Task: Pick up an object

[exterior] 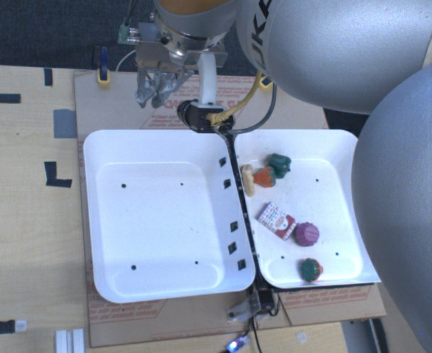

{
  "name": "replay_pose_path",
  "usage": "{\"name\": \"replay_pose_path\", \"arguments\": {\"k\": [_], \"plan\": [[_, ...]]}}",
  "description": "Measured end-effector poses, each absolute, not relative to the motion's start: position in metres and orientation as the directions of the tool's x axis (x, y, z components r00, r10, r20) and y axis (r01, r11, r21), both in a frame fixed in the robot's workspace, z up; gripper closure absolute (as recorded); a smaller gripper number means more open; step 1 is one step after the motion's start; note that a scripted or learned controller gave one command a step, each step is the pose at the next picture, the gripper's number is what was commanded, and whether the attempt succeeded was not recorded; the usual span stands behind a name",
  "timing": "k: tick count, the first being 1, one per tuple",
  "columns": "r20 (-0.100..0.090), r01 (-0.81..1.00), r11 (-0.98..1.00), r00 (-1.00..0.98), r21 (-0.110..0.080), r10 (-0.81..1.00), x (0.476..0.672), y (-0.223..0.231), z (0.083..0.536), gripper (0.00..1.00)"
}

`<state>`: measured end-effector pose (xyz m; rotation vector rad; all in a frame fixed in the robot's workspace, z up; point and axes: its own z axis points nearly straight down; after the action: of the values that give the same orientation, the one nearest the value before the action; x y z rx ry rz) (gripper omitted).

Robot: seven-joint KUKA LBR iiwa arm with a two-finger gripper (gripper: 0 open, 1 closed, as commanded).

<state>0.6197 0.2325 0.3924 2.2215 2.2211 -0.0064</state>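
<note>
A: Start with the big things. What's on the desk (pixel 24 197)?

B: The grey arm (pixel 348 43) comes in from the right and takes up the top of the view. Below it sit two white bins: the left bin (pixel 157 212) and the right bin (pixel 333 197), which holds all the small things.

A: And the end effector (pixel 155 87)?

B: It hangs above the far edge of the left bin, beyond the rim. Nothing sits between its fingers; I cannot tell whether they are spread or closed.

A: What could it pick?

B: A red-and-white packet (pixel 276 220), a purple ball (pixel 307 233), a green toy (pixel 278 164), an orange piece (pixel 263 176) and a green-and-red ball (pixel 310 269). All lie toward the right and nearer the camera from the end effector, across the divider. The packet's long side runs diagonally.
</note>
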Motion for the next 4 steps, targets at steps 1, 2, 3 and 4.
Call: {"name": "replay_pose_path", "arguments": {"k": [1, 2, 3, 4], "plan": [[0.004, 1.0, 0.003, -0.003, 0.013, 1.0, 0.64, 0.233, 0.523, 1.0], [-0.001, 1.0, 0.002, -0.002, 0.001, 1.0, 0.652, 0.233, 0.535, 1.0], [-0.001, 1.0, 0.001, -0.001, -0.001, 1.0, 0.651, 0.233, 0.534, 1.0], [-0.002, 1.0, 0.001, -0.001, -0.001, 1.0, 0.666, 0.233, 0.534, 1.0]]}}
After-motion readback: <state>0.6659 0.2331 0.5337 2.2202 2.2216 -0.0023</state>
